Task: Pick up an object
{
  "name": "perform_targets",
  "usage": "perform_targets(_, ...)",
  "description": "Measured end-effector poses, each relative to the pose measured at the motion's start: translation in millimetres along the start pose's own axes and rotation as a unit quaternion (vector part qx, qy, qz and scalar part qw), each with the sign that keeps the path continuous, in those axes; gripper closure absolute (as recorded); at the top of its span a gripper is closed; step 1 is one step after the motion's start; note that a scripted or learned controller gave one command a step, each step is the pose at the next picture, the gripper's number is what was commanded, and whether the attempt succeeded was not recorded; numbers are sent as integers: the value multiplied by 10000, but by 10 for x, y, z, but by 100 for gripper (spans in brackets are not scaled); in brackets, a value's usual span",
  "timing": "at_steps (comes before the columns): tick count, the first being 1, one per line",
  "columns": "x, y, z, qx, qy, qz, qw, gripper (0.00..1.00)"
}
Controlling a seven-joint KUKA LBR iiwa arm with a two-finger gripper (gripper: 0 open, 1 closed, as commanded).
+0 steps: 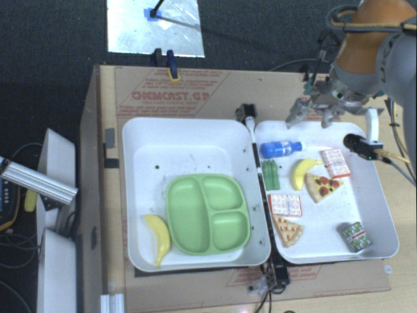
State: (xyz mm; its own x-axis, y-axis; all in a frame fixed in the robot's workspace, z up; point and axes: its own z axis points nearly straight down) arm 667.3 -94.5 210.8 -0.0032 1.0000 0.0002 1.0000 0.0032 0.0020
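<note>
Gripper (315,111) fingers spread, holding nothing, two bananas (158,237), two pizza slices (322,186), one blue bottle (280,149)

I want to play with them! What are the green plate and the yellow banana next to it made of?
The green plate looks like smooth moulded plastic: one even colour, soft sheen, rounded compartments pressed into it. The yellow banana beside it in the left bin also looks like toy plastic, evenly yellow and unmarked, though it is too small to be sure.
</note>
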Motion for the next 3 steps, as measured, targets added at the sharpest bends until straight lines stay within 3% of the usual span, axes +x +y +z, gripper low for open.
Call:
perform_targets(1, -175, -488, 633, 9, -3, 9, 10000, 0)
perform_targets(2, -55, -714, 1219, -49, -19, 9, 10000, 0)
perform_targets(3, -53, -710, 1120, -52, -15, 5, 10000, 100)
